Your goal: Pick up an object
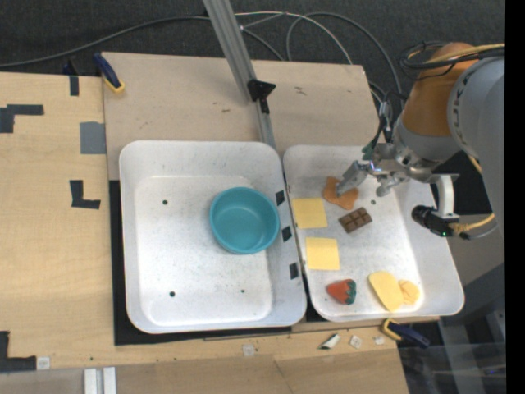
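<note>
In the right bin [426,261] lie an orange-brown piece [337,193], a brown chocolate block [355,219], two flat yellow squares [310,213] [322,254], a red strawberry with a green top [342,291] and a yellow lump [393,290]. My gripper [367,182] hangs over the far part of this bin, open. Its left finger [351,176] reaches to the orange-brown piece's upper right edge. I see nothing between the fingers. The chocolate block lies just in front of the gripper.
A blue bowl [243,220] stands in the left bin [156,245], toward its right side. A slanted metal pole [234,48] rises behind the bins, with cables on the bench behind it. Small clips lie by the bench's front edge [344,340].
</note>
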You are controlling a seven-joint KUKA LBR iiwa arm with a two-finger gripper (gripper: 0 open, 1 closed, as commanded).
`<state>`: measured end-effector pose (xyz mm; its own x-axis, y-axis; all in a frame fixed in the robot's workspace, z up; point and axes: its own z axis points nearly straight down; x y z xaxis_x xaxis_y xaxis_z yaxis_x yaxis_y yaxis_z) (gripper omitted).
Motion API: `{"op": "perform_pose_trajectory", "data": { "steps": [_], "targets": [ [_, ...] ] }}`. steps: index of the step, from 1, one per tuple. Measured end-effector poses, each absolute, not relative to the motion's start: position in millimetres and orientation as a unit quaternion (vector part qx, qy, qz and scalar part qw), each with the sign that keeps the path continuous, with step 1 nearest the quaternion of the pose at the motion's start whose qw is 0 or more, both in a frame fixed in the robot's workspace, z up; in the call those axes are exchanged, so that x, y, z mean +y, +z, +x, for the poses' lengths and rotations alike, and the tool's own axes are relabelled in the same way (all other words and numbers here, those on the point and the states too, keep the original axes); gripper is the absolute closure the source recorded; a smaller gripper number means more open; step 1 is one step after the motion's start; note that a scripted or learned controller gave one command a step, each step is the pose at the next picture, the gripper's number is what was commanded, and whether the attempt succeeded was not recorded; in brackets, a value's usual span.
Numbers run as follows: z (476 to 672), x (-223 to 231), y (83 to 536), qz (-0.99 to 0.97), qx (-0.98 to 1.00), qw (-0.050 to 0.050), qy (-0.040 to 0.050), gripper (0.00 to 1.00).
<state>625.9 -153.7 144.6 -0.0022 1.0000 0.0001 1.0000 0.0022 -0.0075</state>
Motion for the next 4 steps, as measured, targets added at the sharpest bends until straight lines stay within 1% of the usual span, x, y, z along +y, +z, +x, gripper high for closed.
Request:
{"op": "perform_pose_trajectory", "data": {
  "steps": [1, 2, 3, 4],
  "targets": [
    [624.0, -152, 90, -0.706, -0.708, 0.003, 0.0027, 0.00],
    [625.8, -152, 104, -0.706, -0.708, 0.001, 0.0009, 1.00],
    [627.8, -151, 146, -0.707, -0.708, -0.001, -0.0008, 1.00],
    [633.1, -148, 208, -0.706, -0.708, -0.002, -0.0014, 1.00]
  ]
}}
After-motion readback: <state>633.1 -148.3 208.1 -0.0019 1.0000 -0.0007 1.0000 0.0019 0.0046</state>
